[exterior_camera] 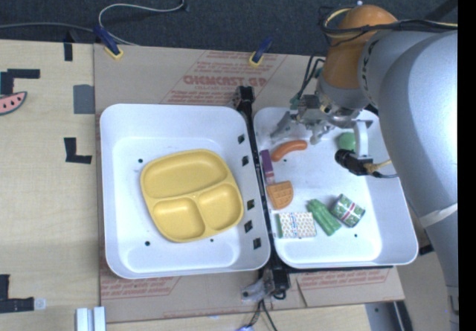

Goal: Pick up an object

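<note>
My gripper (300,129) hangs over the back of the right bin (387,244), its grey fingers spread apart with nothing between them. Just below the fingertips lies an orange sausage-shaped toy (288,149). Further forward in the same bin lie a tan waffle-like piece (280,194), a white patterned packet (297,225), a green stick (323,216) and a small green-striped can (347,210). A purple strip (265,164) lies along the bin's left wall. A green object (346,140) sits by the wrist at the bin's right rear.
The left bin (123,236) holds a yellow divided plate (192,193). A black clip-lined divider (251,166) runs between the bins. The arm's large grey body (424,114) covers the right side of the view. Cables run across the dark floor behind the bench.
</note>
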`<state>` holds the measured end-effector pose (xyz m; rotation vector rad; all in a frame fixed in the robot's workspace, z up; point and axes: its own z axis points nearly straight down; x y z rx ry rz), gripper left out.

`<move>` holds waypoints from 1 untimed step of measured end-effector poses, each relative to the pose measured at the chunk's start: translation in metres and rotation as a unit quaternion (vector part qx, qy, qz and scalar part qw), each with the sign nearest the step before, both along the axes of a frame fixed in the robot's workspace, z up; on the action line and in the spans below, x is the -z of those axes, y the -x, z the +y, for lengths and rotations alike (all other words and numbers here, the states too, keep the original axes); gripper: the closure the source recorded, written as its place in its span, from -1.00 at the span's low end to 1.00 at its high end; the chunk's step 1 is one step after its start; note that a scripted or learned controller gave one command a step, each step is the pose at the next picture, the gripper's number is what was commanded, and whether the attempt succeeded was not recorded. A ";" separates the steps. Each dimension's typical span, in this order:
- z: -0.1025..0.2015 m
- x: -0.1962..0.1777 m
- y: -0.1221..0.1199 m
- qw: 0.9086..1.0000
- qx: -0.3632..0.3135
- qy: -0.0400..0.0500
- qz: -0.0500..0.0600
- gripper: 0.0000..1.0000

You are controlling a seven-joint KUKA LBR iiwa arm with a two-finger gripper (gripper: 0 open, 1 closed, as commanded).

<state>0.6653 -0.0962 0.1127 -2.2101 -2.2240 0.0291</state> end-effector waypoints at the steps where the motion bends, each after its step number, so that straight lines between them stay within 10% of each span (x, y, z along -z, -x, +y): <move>1: 0.000 -0.010 0.000 1.000 0.000 0.000 0.000 1.00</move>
